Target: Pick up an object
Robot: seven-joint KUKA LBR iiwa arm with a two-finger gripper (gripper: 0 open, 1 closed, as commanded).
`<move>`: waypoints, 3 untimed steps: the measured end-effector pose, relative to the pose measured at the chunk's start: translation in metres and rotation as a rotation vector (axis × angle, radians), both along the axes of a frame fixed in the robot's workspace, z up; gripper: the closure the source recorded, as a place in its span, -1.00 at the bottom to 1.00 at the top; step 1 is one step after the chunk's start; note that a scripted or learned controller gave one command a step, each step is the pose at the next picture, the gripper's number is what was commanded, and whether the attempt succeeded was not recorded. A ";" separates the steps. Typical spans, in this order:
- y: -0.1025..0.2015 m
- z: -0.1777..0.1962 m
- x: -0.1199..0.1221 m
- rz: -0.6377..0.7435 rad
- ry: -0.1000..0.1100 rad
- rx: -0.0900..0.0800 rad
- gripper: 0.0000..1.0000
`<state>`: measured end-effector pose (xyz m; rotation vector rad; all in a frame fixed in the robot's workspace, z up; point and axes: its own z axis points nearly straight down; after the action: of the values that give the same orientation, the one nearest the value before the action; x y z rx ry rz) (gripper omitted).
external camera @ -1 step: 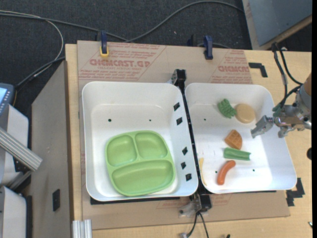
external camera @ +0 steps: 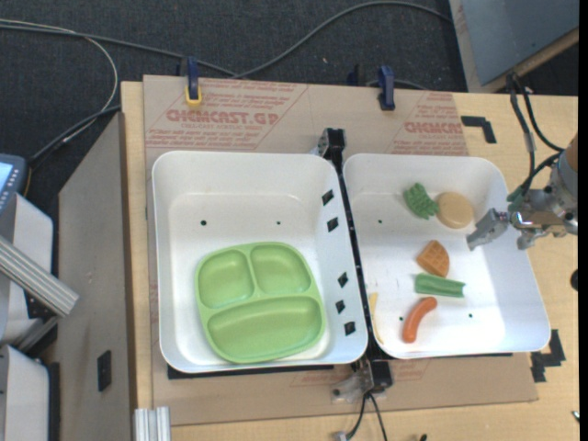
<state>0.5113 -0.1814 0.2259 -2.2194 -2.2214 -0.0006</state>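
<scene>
The right bin (external camera: 514,320) holds several toy foods: a green leafy piece (external camera: 420,200), a tan round bun (external camera: 455,209), an orange wedge (external camera: 434,258), a green pod (external camera: 439,286) and a red-orange sausage (external camera: 419,320). My gripper (external camera: 507,236) hangs over the bin's right rim, just right of the bun and apart from it. Its fingers are spread open, one grey fingertip (external camera: 483,232) pointing down-left toward the bin floor. Nothing sits between them.
The left bin (external camera: 184,200) holds a green divided plate (external camera: 260,299). A black-marked divider (external camera: 342,237) separates the bins. Clamps (external camera: 192,79) grip the cardboard at the back edge. Cables run across the dark floor behind.
</scene>
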 end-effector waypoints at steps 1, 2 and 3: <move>0.000 -0.043 -0.004 -0.002 0.005 0.002 -1.00; -0.005 -0.102 0.000 -0.002 0.006 0.002 -1.00; -0.004 -0.141 0.002 -0.003 -0.004 0.000 -1.00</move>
<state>0.5135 -0.1858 0.0854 -2.2248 -2.2195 -0.0046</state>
